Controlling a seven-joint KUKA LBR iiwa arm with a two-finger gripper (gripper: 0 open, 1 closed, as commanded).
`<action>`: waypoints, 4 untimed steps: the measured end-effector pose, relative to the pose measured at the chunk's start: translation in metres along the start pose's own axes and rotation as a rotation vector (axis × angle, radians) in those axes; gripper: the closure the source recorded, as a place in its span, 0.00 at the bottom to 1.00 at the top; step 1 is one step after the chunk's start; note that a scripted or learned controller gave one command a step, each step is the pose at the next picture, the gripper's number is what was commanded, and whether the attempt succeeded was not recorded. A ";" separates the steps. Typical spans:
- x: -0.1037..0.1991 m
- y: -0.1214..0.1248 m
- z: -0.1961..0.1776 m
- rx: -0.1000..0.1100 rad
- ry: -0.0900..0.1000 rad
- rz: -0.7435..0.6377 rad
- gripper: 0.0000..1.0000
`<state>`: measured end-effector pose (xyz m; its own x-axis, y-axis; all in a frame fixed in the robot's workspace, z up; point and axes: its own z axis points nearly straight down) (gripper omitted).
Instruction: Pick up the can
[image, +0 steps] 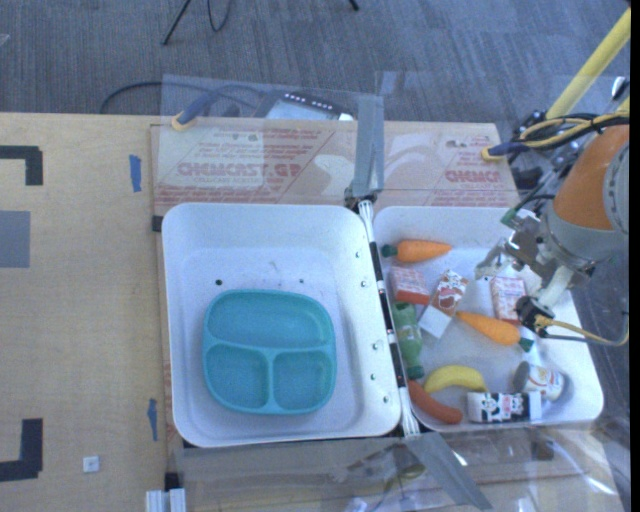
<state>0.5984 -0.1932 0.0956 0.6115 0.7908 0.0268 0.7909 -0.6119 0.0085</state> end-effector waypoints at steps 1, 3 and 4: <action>-0.020 -0.048 0.002 -0.003 -0.021 -0.015 0.00; -0.007 -0.014 -0.006 0.015 0.003 0.072 1.00; -0.005 -0.014 -0.014 0.017 0.002 0.069 1.00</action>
<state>0.5841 -0.1890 0.1096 0.6644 0.7468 0.0283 0.7473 -0.6644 -0.0105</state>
